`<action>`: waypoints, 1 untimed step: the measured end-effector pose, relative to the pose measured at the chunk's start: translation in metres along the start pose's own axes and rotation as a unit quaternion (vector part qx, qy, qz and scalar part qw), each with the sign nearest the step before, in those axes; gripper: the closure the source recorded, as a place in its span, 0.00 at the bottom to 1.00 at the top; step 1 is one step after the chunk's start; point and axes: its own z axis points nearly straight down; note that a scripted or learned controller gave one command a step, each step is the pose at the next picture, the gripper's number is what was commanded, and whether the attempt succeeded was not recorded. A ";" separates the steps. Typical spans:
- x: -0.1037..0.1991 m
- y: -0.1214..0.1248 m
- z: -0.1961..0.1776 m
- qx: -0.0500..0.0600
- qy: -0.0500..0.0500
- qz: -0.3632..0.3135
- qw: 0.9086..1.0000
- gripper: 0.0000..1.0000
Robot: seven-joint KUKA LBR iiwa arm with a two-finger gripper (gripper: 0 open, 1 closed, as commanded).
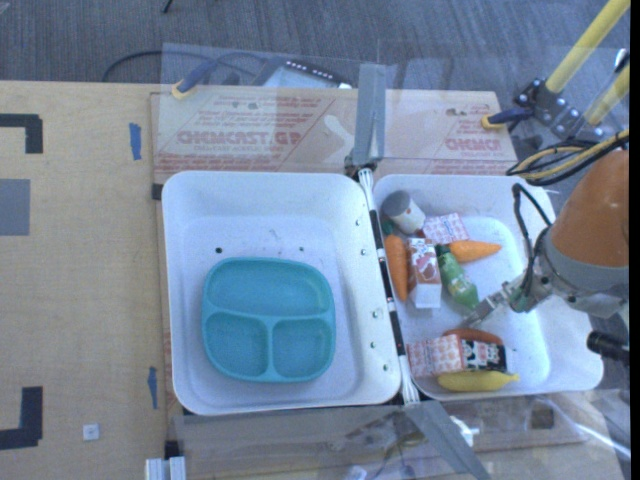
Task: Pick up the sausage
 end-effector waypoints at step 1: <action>0.002 -0.003 0.005 0.004 0.002 0.000 1.000 0.00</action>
